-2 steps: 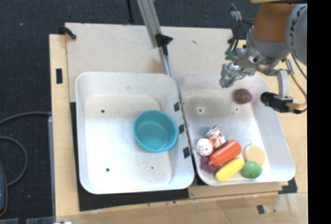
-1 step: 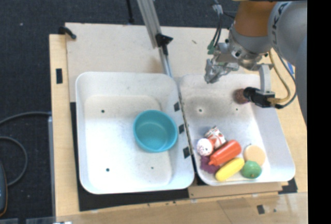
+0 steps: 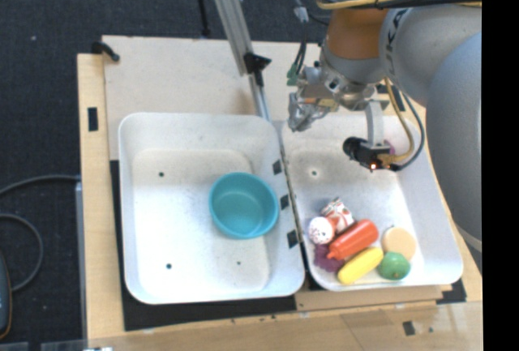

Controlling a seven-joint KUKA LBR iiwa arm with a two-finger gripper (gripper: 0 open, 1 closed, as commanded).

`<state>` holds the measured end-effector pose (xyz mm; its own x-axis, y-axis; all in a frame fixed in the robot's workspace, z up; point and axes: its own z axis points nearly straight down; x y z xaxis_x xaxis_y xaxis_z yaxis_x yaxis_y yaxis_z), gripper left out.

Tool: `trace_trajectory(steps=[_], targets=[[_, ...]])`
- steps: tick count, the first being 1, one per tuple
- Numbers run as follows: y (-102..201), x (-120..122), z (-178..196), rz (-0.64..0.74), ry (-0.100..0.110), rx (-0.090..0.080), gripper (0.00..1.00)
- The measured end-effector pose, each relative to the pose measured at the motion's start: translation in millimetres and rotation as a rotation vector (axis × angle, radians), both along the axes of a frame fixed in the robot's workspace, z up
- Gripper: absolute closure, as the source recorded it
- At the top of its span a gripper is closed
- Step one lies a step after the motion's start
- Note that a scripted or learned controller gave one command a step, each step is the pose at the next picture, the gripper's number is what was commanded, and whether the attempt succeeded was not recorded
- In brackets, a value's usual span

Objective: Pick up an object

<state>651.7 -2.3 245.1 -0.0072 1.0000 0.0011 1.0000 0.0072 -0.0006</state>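
Hovering my gripper [image 3: 302, 116] over the right bin's [image 3: 422, 216] far-left corner.
Grip state: can't tell. Toys heaped at near end; blue bowl [image 3: 243, 205] in left bin [image 3: 146, 179].

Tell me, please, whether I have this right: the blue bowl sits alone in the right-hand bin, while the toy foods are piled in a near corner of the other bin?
Not quite. The camera view shows the blue bowl alone in the left-hand bin, not the right-hand one. The rest holds: the toy foods are piled in a near corner of the other bin.
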Motion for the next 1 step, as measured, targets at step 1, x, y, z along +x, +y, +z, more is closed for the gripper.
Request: trace_trajectory(steps=[1], targets=[[48.5, 1.4, -10.7, -0.001, 0.001, -0.001, 1.0]])
